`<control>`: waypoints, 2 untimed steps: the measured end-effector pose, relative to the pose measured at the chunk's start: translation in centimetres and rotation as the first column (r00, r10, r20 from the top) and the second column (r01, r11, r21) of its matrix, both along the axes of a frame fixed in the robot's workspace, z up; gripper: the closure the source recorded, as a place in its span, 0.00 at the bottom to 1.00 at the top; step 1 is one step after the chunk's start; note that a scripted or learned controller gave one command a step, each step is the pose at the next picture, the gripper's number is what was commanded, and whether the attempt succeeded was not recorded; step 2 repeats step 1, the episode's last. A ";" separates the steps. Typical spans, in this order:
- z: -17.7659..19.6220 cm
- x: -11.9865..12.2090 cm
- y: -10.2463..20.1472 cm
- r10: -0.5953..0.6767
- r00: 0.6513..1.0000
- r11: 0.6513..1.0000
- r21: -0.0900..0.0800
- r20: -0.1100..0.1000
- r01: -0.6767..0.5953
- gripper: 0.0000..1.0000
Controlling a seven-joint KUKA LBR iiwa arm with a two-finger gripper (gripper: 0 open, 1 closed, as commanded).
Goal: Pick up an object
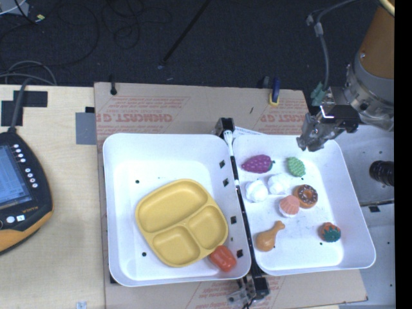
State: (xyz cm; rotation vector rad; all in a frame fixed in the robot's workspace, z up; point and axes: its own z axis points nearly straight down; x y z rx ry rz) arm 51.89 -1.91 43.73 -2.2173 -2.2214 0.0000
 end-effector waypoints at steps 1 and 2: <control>-1.4 -1.1 5.3 0.003 1.000 1.000 -0.001 -0.003 -0.003 1.00; -1.4 -1.1 5.3 0.003 1.000 1.000 -0.001 -0.003 -0.003 1.00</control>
